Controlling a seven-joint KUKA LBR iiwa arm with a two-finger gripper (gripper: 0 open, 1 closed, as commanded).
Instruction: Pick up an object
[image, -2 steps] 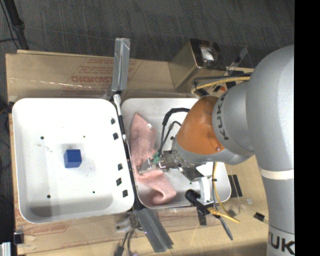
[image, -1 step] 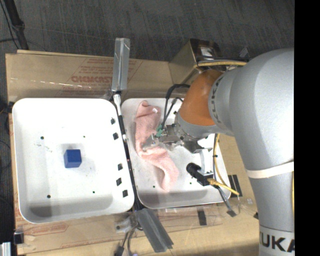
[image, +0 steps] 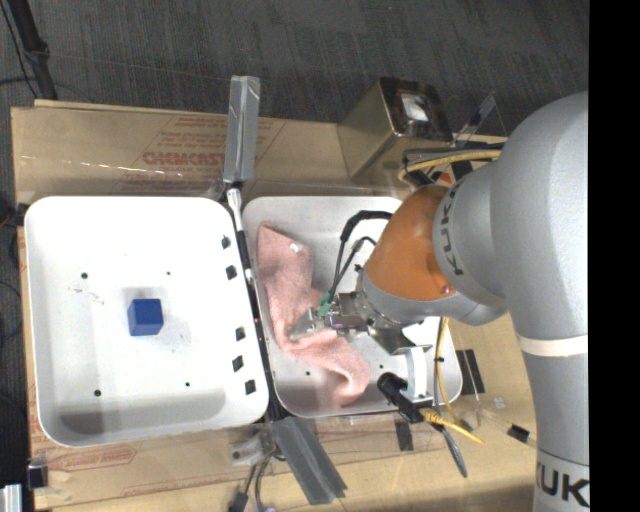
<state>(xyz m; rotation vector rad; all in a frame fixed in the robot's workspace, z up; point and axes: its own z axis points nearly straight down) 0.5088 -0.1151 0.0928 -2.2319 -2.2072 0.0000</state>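
The arm reaches in from the right and bends down over the right bin (image: 300, 215), so its orange band hides much of that bin's floor. The tool (image: 322, 318) sits low at the cloth (image: 300, 310), a pink rag that lies crumpled along the bin's left wall and trails beneath and past the tool toward the near edge. The tool appears to press into the middle folds, a sensible place to bite, since bunched fabric gives something to pinch where a flat sheet would not. Whether it is wide, narrow or already has fabric caught in it I cannot tell; the wrist and cables crowd the spot. No part of the cloth looks lifted off the floor.

Well to the tool's left, across the divider, a blue cube (image: 146, 316) rests alone in the left bin (image: 60, 260), untouched.
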